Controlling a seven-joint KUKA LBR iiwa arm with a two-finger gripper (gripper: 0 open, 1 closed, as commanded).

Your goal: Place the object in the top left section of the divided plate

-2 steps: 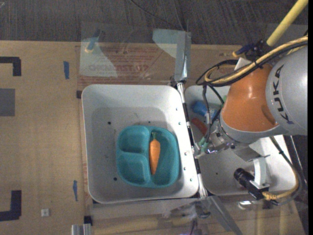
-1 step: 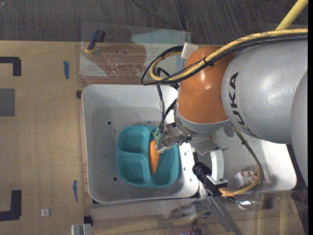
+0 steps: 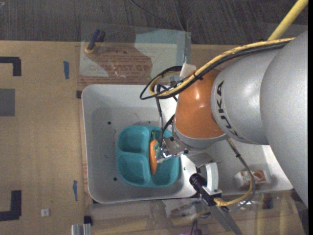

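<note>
Nearest the lens, the grey arm [image 3: 259,87] with its orange band fills the right of the frame and reaches down over the left white bin [image 3: 98,131]. Its jaws [image 3: 164,151] sit above the teal divided plate [image 3: 134,160], at the plate's right side near centre frame. An orange object [image 3: 153,158] lies just beside them on the plate's divider region; whether it is gripped cannot be determined, nor how far they stand apart. Judged step: placement. Next move requires positioning over the plate's top left section before release.
</note>
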